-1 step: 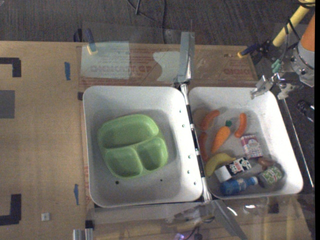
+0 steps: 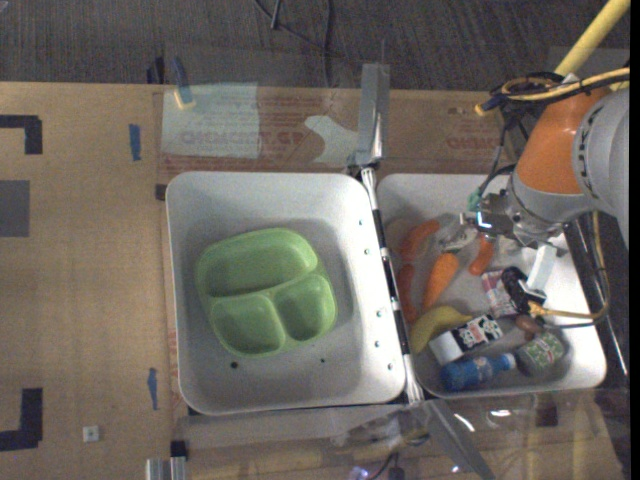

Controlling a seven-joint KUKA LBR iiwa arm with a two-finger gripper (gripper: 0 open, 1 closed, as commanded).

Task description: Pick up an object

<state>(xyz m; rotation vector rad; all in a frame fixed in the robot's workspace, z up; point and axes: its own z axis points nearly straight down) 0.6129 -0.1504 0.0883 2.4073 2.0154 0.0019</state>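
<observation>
A: Overhead, where is the gripper (image 2: 487, 220)?
B: Low in the right bin (image 2: 590, 368), over the carrots (image 2: 438, 280); finger state cannot tell.
A: Other contents?
B: Banana (image 2: 438, 325), blue bottle (image 2: 478, 371), small cartons, all near the front wall. Left bin (image 2: 190, 368) holds a green divided tray (image 2: 265, 290).

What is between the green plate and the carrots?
In the camera view, the two bins' white walls and a metal divider strip lie between the green plate and the carrots.
</observation>
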